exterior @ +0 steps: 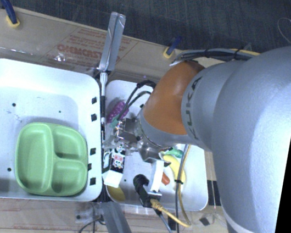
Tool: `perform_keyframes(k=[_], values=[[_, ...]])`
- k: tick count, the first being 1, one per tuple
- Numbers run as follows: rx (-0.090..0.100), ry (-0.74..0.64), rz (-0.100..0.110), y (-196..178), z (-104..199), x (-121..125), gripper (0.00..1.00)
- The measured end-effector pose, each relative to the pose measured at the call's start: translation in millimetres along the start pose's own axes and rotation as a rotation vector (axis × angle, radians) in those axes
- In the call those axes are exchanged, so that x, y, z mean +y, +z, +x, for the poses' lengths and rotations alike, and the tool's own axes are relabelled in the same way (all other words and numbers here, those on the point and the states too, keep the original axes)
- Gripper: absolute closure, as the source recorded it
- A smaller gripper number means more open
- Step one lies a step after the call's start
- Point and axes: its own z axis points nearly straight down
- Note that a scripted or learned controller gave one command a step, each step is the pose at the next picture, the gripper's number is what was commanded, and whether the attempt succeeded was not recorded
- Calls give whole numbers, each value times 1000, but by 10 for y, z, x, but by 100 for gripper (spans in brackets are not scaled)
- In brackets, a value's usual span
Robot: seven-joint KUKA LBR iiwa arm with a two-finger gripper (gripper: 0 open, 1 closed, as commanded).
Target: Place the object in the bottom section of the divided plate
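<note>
On the bench, the left bin (0, 115) holds a green divided plate (51, 159); finger state unclear.

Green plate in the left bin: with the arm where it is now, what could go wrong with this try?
1. The arm hangs low over the right bin, hiding most of the items, so the pick may miss or catch the wrong one.
2. The bin wall stands between it and the green plate; a low carry could clip it.
3. The plate's sections adjoin, so a drop could land wrong.

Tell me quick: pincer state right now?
Pincer: cannot be told; it sits low in the right bin, hidden under the arm's wrist.
</note>
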Motion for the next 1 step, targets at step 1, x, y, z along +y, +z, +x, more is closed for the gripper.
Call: perform_keyframes(k=[1], values=[[-2,-189,0,2,607,-288,100]])
